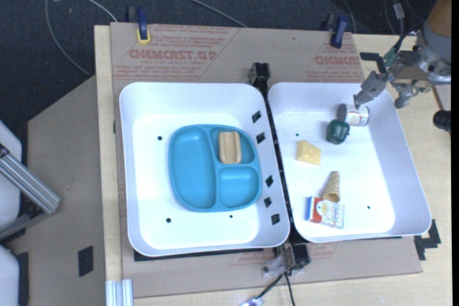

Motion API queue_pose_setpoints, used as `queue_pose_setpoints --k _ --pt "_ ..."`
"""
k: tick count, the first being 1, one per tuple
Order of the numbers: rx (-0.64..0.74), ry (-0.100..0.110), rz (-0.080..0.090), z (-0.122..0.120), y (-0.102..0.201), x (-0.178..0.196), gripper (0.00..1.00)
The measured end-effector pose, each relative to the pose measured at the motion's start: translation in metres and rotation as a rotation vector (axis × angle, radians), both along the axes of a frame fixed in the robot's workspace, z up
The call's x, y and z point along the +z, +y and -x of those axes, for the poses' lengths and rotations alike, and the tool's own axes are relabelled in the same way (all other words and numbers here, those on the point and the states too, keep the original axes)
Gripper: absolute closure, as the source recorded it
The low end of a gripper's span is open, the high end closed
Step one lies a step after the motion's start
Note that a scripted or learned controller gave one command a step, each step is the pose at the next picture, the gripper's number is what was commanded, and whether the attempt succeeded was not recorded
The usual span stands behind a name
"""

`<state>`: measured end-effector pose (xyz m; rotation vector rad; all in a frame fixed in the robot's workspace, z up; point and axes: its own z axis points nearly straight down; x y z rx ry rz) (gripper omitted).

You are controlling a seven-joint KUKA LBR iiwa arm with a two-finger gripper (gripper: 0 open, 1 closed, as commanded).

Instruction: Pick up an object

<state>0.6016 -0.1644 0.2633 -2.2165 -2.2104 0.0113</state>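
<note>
One small dark-green object (338,131) just below jaws (362,110).

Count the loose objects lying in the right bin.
4: a dark green object near the back by the gripper, a yellow wedge in the middle, a cone below it, a red-and-white packet at the front. The gripper may hide more.

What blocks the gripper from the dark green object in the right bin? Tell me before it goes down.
Nothing visible does. The gripper sits at the right bin's upper right, and the dark green object lies just below and left of it. A small grey and white item lies right beside the object, between the two, and might get nudged.
</note>
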Motion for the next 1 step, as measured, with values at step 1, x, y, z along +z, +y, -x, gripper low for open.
queue_pose_setpoints --k 1 --pt "0.003 -0.013 0.003 -0.0022 0.0004 0.0072 0.00"
